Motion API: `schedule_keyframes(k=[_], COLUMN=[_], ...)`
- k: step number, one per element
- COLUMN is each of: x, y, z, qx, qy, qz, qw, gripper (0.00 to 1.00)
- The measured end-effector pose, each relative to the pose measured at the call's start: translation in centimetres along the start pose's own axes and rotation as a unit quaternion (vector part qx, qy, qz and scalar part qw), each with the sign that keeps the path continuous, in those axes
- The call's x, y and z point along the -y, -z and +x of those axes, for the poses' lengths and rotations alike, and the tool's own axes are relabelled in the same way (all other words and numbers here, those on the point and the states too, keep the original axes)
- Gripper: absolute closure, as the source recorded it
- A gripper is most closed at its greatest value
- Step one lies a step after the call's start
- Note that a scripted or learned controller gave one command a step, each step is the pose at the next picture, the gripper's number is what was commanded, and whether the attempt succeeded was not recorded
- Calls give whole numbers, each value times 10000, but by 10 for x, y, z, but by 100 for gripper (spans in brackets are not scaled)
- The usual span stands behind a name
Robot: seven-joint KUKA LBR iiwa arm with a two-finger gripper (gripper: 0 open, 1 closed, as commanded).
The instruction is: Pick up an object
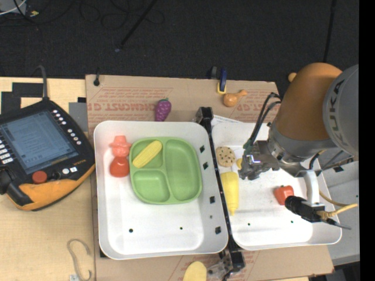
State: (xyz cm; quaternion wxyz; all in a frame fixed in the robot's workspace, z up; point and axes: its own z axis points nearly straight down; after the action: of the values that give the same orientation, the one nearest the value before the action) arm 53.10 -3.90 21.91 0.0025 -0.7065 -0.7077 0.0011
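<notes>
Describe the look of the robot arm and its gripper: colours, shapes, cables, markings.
The grey KUKA arm has rounded, bulbous housings, with a broad orange band above the wrist and part of the dark KUKA lettering on its grey shell. Thin black cables run down alongside the wrist. The gripper at its end is a small, dark metallic block of angular parts.

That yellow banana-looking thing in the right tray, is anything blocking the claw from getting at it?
Nothing visible blocks it. The gripper hangs just right of the yellow banana-like toy, above its upper end, with bare floor of the right bin around. The cookie lies above it and the small red object farther right, both off the path.
</notes>
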Motion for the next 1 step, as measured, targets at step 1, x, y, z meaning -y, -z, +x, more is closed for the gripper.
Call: schedule_keyframes(k=[1], x=[27], y=[13], z=[47], qx=[-2], qy=[6], qz=[-3], qw=[10000], gripper=[100])
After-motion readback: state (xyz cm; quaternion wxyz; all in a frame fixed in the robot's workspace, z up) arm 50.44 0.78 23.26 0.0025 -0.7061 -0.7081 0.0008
